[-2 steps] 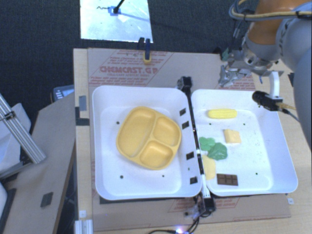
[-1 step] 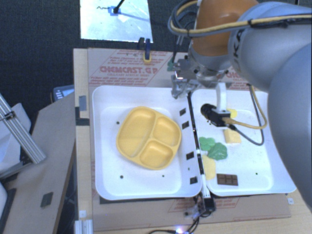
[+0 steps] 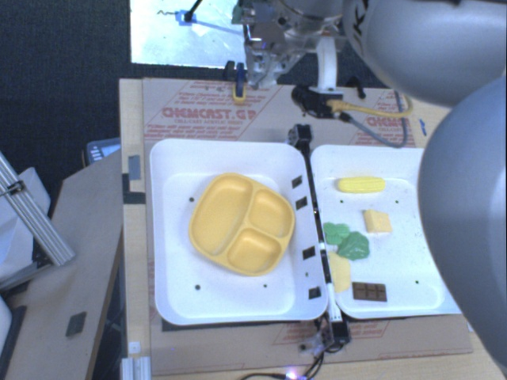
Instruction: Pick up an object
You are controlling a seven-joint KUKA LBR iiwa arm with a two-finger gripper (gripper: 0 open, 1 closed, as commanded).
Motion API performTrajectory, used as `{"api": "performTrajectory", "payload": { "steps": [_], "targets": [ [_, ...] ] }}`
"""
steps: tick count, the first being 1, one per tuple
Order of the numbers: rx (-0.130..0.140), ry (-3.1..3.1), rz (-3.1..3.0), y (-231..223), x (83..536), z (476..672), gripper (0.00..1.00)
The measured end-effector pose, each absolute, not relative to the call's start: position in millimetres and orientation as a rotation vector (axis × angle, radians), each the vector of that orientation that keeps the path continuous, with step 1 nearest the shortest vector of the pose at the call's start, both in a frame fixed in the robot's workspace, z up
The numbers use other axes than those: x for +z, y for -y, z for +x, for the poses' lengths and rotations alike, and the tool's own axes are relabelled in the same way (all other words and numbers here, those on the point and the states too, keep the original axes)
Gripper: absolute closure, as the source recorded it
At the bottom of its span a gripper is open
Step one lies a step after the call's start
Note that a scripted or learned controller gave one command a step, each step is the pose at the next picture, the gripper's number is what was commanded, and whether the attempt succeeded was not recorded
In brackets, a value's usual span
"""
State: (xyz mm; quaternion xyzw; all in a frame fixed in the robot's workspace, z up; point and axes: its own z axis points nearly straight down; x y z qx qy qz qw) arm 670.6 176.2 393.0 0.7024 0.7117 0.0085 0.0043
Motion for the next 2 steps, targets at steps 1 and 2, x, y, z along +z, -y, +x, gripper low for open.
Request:
{"api": "performTrajectory", "payload": {
  "steps": [1,2],
  "targets": [
    [0.029,-2.224,2.208,-170.6,546.7,589.9,1.00],
    [0.004,-2.216,2.221,-138.0,534.4,664.2,1.00]
  ]
}}
